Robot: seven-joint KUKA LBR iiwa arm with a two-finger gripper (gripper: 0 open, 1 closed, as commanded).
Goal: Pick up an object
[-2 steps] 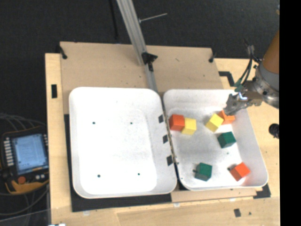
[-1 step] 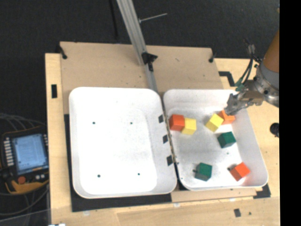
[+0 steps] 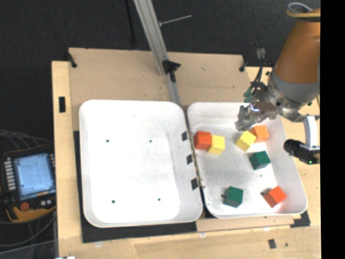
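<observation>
1. The arm (image 3: 297, 58) is reaching in from the right, and its gripper (image 3: 247, 118) is hanging over the upper part of the right bin (image 3: 215, 112). Whether it is spread or pressed together, I cannot tell from here.
2. The left bin (image 3: 135, 161) is lying beside it, so every candidate is sitting on the right side.
3. The yellow block (image 3: 246, 141) is lying just below the gripper, and an orange block (image 3: 261, 132) is touching it or almost touching. A descent here is risking to strike both and push them apart.
4. The red-orange block (image 3: 202, 140) and a second yellow block (image 3: 217, 144) are pressing together near the bin's left wall, so a finger is finding no gap there.
5. The two green blocks (image 3: 259, 159) (image 3: 233, 196) and the orange block at the corner (image 3: 274, 196) are standing alone, so they are looking safer.
</observation>
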